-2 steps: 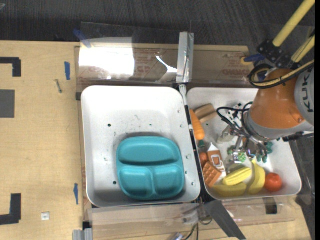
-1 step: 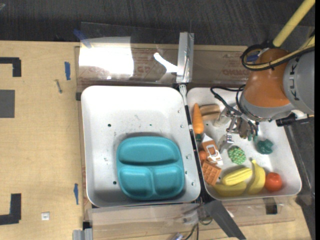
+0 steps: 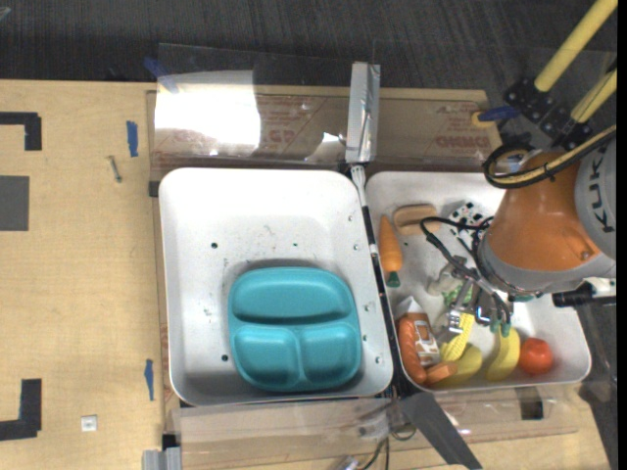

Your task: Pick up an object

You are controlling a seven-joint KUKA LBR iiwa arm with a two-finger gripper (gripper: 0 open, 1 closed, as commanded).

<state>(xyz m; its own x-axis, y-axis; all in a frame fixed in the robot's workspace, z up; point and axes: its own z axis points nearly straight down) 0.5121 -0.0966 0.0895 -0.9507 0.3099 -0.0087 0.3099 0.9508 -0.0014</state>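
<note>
Hand hangs low over toys in right bin; grip state cannot be told.

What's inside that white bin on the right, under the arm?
The right bin holds a carrot, bananas, a tomato and an orange packet. The arm covers the bin's upper right part, so more may lie there.

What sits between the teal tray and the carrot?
In the camera view, the two bins' adjoining rims separate the teal tray from the carrot; no loose item.
</note>
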